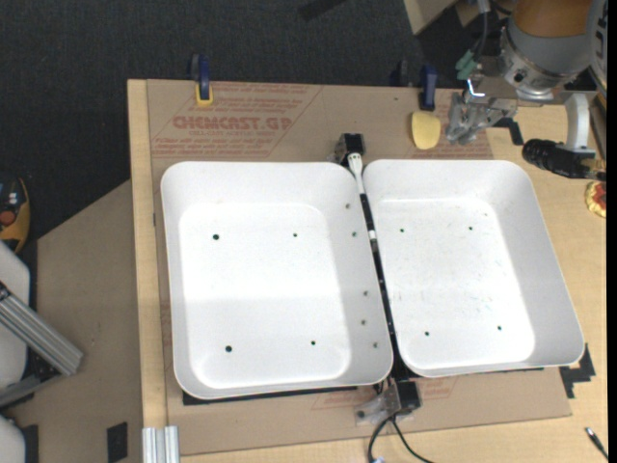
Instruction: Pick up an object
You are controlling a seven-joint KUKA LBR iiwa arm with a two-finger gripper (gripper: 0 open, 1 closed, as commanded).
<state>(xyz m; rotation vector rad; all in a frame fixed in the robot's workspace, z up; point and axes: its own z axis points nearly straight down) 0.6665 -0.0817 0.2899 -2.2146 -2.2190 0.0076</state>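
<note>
Two white bins, left bin [260, 278] and right bin [463, 268], sit side by side on the bench [241, 123]. Beyond them, a yellow object [425, 130] lies just beside the jaws [467, 123]; their state I cannot tell.

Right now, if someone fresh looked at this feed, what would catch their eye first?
Probably the two white bins side by side mid-bench, the left bin and the right bin. Next, the small yellow object lying on the board beyond the right bin's far rim, outside both. The gripper hangs just right of it, under the arm's orange band at the upper right.
</note>
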